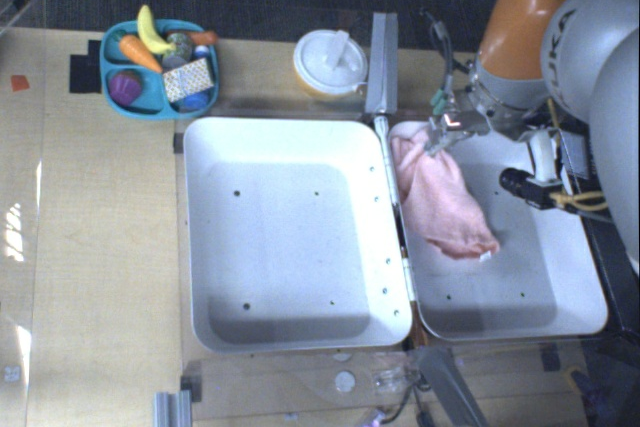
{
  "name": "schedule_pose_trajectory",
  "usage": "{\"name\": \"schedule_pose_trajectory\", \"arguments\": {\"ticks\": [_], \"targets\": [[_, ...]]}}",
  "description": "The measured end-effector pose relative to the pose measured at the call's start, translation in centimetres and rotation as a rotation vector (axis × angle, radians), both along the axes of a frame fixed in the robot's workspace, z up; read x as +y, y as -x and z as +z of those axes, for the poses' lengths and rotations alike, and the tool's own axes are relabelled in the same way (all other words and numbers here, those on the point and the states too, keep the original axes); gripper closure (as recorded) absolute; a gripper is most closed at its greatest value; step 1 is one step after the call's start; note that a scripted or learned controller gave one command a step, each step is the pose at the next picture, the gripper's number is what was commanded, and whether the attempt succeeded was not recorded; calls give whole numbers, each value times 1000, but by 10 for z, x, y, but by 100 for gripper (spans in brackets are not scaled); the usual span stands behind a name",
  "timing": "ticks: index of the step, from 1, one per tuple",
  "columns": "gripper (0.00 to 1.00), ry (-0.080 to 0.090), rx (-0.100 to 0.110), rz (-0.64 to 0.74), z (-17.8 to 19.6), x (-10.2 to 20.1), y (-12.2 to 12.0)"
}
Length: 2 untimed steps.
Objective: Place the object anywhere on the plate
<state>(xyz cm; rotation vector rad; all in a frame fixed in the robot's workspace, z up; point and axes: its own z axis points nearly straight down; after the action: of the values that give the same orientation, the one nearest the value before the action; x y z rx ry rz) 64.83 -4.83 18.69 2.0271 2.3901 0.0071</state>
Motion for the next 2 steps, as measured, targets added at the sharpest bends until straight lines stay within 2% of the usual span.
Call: {"name": "schedule_pose_trajectory", "arguments": {"ticks": [1, 2], "targets": [[100, 0, -2, 9, 40, 2, -2], [100, 2, 1, 415, 42, 63, 0]]}}
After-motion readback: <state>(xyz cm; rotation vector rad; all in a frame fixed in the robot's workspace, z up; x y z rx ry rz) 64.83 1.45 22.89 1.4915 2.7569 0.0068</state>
